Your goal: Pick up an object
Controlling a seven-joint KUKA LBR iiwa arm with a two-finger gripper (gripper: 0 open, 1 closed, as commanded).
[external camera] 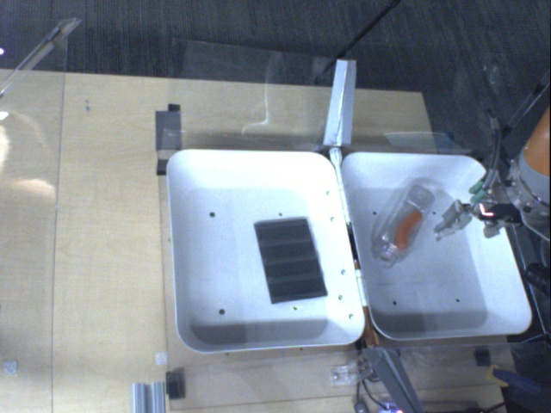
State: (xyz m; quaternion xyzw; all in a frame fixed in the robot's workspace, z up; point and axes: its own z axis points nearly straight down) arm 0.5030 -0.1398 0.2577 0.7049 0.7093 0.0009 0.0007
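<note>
A clear plastic bottle [402, 224] with an orange part inside lies tilted in the right bin [448, 299], left of its middle. A dark ribbed rectangular pad [291, 260] lies flat in the middle of the left bin [215, 188]. My gripper [454, 216] reaches in from the right edge, over the right bin's upper right part. It hangs a short way to the right of the bottle, apart from it. Its fingers are open and nothing is between them.
A metal post [341, 106] rises at the back where the two bins meet. The bins sit on a pale wooden bench [86, 231]. Cables and small hardware [379, 381] lie by the front edge below the bins.
</note>
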